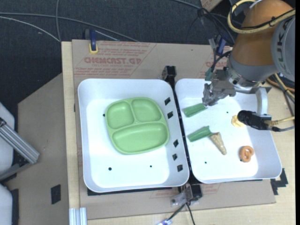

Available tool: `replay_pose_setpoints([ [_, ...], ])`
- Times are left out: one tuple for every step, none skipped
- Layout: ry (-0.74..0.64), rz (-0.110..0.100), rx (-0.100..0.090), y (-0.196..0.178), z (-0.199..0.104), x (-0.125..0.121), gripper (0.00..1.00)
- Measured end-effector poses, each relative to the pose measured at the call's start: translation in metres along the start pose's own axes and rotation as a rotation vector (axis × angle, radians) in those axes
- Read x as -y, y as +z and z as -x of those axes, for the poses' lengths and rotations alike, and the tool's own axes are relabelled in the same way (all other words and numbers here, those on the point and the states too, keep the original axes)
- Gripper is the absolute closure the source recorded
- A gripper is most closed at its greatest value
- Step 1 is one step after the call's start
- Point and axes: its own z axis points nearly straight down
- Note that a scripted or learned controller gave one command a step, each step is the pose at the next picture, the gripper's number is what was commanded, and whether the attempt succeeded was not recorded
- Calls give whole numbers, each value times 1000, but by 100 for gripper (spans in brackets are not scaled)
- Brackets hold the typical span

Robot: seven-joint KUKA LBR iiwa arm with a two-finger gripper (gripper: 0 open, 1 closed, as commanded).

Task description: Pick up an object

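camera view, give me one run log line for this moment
claw: above upper green piece, right bin | grasp: unconfirmed | green plate: left bin

My gripper (pixel 209 99) sits low over the right bin (pixel 267 170); its fingertips are too small and dark to separate; my wrist covers the bin's far right corner; the yellow object (pixel 236 121) is partly masked by a black cable fitting (pixel 253 119); my arm is cut by the right edge.
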Motion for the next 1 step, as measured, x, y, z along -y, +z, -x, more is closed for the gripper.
replay_pose_setpoints([
  [0, 0, 0, 2, -42, 13, 100],
])
